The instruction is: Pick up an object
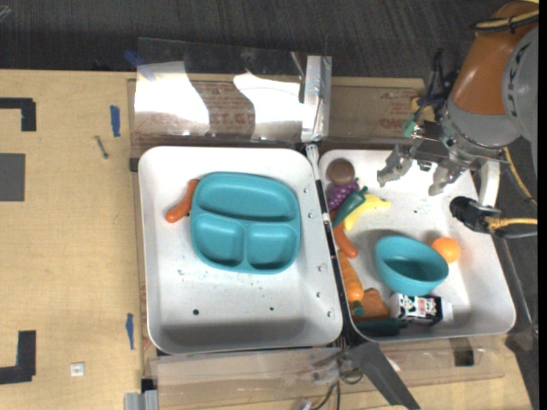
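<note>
Tool (420,171) spread wide, holding nothing, above the right bin (491,293). The banana (361,207) lies just left of it, long axis slanting.

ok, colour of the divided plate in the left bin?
Teal divided plate, clearest in the camera view.

Camera: single, fixed above the bench.
Facing: down at a slant, far side of the bench at frame top.
Coverage: left bin (162,314) and right bin (491,301) both fully in frame, side by side, plus bench around them.
Nearness: moderate; bins fill the middle of the frame.
Arm (496,75): enters from upper right.
</note>
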Available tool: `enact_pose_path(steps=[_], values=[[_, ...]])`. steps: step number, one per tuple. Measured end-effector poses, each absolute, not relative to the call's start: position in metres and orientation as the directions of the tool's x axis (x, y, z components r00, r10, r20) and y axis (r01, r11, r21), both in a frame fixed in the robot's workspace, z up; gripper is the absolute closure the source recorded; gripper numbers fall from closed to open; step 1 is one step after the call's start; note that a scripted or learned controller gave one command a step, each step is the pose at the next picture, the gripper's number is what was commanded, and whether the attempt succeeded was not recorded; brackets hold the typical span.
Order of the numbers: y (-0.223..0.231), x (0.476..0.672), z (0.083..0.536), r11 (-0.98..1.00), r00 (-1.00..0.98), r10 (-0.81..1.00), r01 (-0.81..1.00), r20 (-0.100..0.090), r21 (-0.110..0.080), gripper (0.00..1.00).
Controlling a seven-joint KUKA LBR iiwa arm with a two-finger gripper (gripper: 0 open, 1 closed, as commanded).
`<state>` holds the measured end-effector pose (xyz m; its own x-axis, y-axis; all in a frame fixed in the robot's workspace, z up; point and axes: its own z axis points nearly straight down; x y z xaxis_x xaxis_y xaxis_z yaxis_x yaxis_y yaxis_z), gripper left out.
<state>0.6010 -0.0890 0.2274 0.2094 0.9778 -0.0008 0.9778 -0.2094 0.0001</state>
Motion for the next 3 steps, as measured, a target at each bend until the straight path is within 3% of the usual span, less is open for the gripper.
enact_pose_path(steps=[1,2,3], values=[[-0.109,0.589,0.093,-0.15,0.15,0.989,0.989,-0.001,0.002,0.0],[-0.109,0.528,0.088,-0.299,0.299,0.954,0.954,0.001,0.008,0.0],[-0.11,0.53,0.1,-0.299,0.299,0.954,0.954,-0.002,0.015,1.0]])
